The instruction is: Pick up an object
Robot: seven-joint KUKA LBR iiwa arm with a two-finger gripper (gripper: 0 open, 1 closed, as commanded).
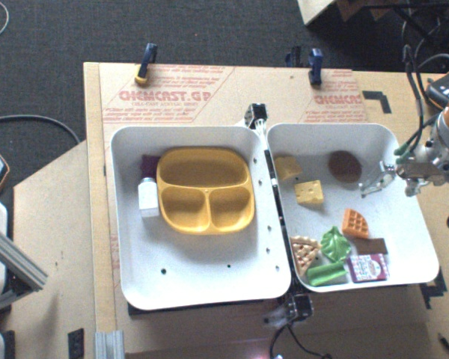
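My gripper (393,185) hangs over the right edge of the right bin (419,226), its two fingers spread open with nothing between them. To its left lies a round brown patty (345,166). Further left are a yellow cheese wedge (309,193) and a pale yellow piece (287,167). Below the gripper sit an orange waffle (355,222), a brown bar (375,245), a pink packet (367,268), a green leaf (334,242), a green pod (325,276) and a pizza slice (304,251).
The left bin (127,260) holds a yellow divided plate (206,189), a small white bottle (148,197) and a dark purple item (150,162). Clamps (145,63) (315,65) stand at the board's back edge. Cables hang at the far right (419,43).
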